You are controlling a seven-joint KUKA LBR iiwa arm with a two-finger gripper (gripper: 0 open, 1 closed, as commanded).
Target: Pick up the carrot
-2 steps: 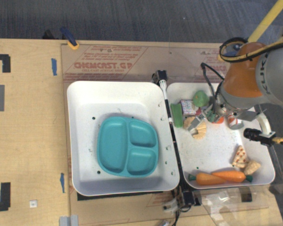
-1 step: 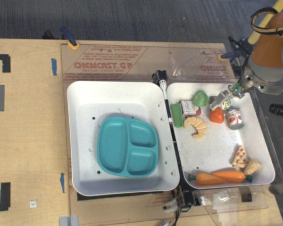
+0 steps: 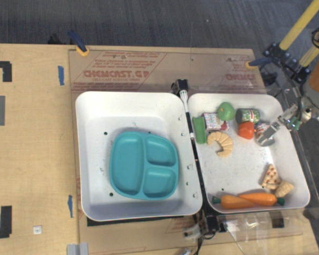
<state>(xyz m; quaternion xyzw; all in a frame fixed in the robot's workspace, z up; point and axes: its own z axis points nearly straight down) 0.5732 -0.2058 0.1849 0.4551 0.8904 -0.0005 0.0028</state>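
Hand (image 3: 293,118) at the right bin's (image 3: 295,158) far right rim; finger state cannot be told. Carrot (image 3: 250,200) lies lengthwise along the near wall, well below the hand; descend beside the wall, straddle its thick middle; avoid the pizza slice (image 3: 269,176) just beyond.

Two white bins (image 3: 90,110) — one teal tray (image 3: 144,164), one carrot (image 3: 248,200).

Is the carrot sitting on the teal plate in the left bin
No, the carrot lies along the near edge of the right bin, while the teal plate sits in the left bin.
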